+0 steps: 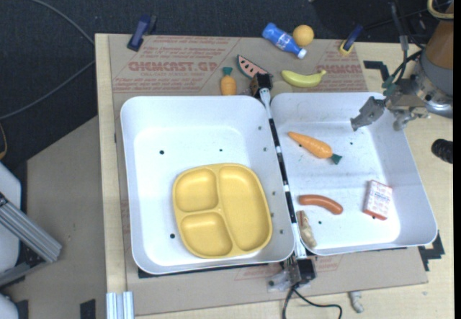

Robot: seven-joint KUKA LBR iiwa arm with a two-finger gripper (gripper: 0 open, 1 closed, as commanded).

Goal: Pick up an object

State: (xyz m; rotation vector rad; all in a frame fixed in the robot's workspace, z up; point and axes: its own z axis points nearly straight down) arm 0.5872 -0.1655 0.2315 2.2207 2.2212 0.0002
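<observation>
My gripper (382,114) hangs over the far right part of the right bin (414,188), its fingers spread apart with nothing between them; one grey finger (366,114) points down-left toward the bin floor. Inside that bin, the carrot (312,145) lies nearest to me, just left of and a little nearer than my fingers, its green stub pointing right. Nearer still, the sausage (321,202) lies across the bin's middle, and a small red and white packet (377,199) sits to its right, close to the right wall. A brownish thing (307,230) rests in the near left corner, against the divider.

The left bin (144,166) holds a yellow tray (220,208) with three compartments. Beyond the bins, on the board, lie a banana (302,78), a blue bottle (282,39), an orange ball (303,34), a watermelon slice (248,65) and a small orange toy (228,84).
</observation>
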